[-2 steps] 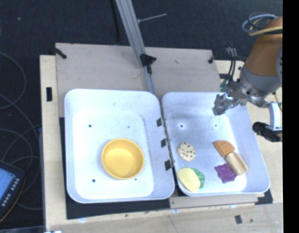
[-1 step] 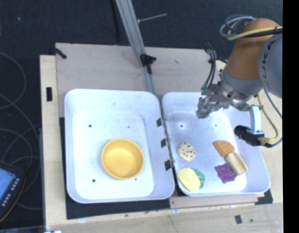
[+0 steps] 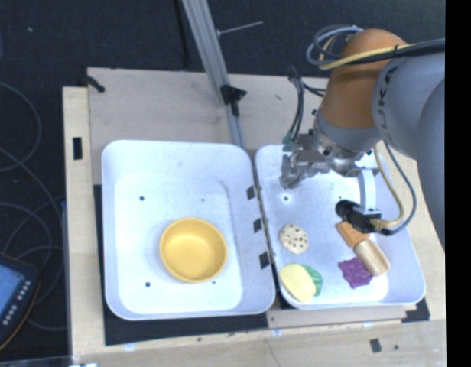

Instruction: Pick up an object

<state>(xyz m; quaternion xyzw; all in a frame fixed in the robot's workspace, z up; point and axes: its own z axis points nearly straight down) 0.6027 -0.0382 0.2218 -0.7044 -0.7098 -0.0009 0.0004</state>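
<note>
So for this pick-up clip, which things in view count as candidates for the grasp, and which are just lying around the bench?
Job in hand:
gripper, over the right bin
speckled cookie
yellow and green piece
purple piece
tan cylinder
yellow bowl in the left bin

Lying about:
metal rail
tablet off the bench
loose cables

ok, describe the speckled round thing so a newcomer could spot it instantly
Start at the right-hand bin, the one the arm reaches over. Near that bin's left wall, about halfway down, lies a small pale cookie-like disc, just above the yellow-and-green item. It is the only piece with dark speckles on a cream face; its neighbours are plain yellow, purple or tan.
</note>
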